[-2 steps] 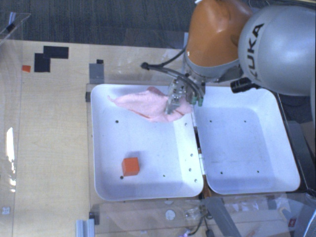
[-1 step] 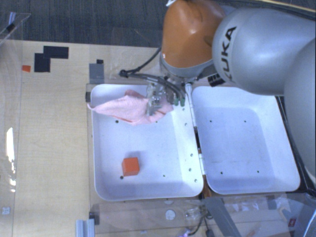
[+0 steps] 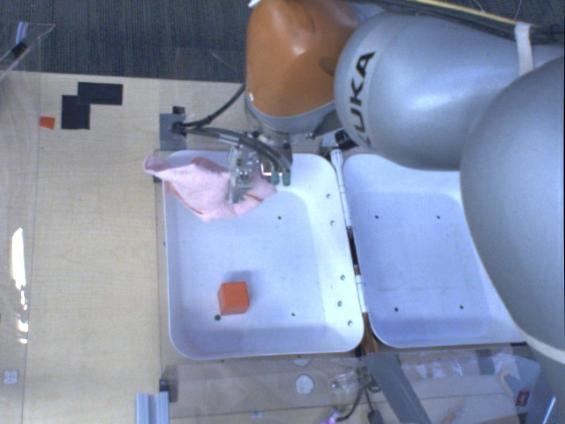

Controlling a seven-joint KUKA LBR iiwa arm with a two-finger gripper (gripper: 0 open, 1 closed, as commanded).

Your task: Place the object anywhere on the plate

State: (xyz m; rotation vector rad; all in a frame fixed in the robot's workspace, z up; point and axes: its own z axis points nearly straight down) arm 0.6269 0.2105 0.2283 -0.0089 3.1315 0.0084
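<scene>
1. The pink cloth (image 3: 205, 186) lies crumpled in the far left corner of the left bin (image 3: 291, 325), one edge draped over the rim
2. The tool (image 3: 243, 182) sits on the cloth's right end; whether it is clenched or released I cannot tell
3. The cloth looks light, soft and limp: likely best pinched at a raised fold
4. An orange block (image 3: 234, 298) rests well apart, nearer the front

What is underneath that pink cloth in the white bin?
The pink cloth lies crumpled over the far-left corner of the left bin, draped across its rim. Whatever sits beneath is covered. The gripper is at its right edge; an orange block lies apart, nearer the camera.
</scene>
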